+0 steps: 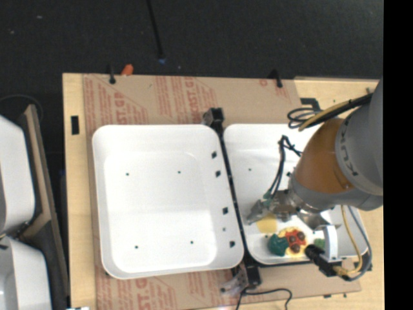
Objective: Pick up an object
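Right bin (255, 144), near corner at 5 o'clock: small heap of toys — green piece (277, 245), red piece (296, 237), yellow block (266, 225) just beyond. Gripper (266, 209) low over the yellow block; cannot tell if clenched or released. Block looks light, stiff, maybe slick; best taken across its flat sides. Left bin (161, 199) at 9 o'clock.

Two white bins (161, 147) side by side on a cardboard-covered bench (161, 99)
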`<state>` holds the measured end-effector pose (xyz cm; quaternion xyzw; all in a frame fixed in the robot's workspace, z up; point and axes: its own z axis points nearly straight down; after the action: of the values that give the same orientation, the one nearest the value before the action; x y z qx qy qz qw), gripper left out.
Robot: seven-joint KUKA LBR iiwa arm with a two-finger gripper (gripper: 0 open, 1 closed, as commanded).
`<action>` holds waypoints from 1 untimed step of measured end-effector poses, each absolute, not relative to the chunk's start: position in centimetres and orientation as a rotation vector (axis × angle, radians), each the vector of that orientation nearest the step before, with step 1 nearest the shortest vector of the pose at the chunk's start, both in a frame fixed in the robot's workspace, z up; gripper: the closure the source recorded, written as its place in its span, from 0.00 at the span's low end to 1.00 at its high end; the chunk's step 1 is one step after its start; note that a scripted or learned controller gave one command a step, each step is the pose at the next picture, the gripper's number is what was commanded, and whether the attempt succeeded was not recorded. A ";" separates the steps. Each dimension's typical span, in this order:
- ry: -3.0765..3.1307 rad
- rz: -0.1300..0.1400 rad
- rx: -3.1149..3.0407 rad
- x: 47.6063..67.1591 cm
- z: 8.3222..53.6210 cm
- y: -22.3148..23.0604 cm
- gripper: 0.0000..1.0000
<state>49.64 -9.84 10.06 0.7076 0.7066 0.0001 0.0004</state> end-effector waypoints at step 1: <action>2.218 0.002 2.222 49.7 11.1 -9.9 1.00</action>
<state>49.69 -9.90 11.11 0.7078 0.7064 0.0007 0.0010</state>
